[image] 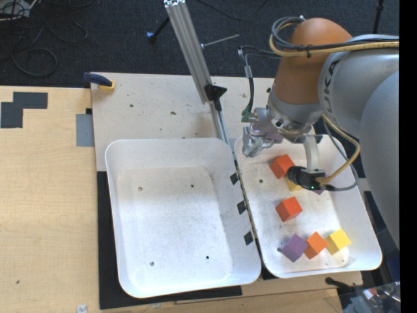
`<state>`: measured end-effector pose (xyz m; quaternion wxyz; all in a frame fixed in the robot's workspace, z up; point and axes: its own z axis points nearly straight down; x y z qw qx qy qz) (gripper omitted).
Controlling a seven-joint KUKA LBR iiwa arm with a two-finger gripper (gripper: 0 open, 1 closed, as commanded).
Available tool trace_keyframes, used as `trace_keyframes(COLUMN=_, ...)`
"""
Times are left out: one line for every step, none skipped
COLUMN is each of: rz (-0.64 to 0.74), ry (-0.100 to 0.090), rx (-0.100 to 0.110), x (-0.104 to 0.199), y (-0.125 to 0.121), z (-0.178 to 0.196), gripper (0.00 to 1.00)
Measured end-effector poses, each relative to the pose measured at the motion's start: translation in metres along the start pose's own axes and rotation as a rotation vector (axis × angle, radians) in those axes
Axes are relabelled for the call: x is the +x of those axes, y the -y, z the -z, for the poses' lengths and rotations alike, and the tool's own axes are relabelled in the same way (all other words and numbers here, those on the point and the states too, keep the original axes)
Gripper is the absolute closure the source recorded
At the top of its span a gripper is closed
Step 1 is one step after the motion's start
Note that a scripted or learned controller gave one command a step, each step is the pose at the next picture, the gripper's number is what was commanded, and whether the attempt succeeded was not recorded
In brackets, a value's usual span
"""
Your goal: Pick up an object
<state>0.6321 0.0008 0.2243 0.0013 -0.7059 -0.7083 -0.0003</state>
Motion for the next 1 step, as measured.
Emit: trace_keyframes(rz=0.001, ry=0.001, rx=0.0, x=0.0502, y=-0.0035, z=-0.0025, gripper=1.0)
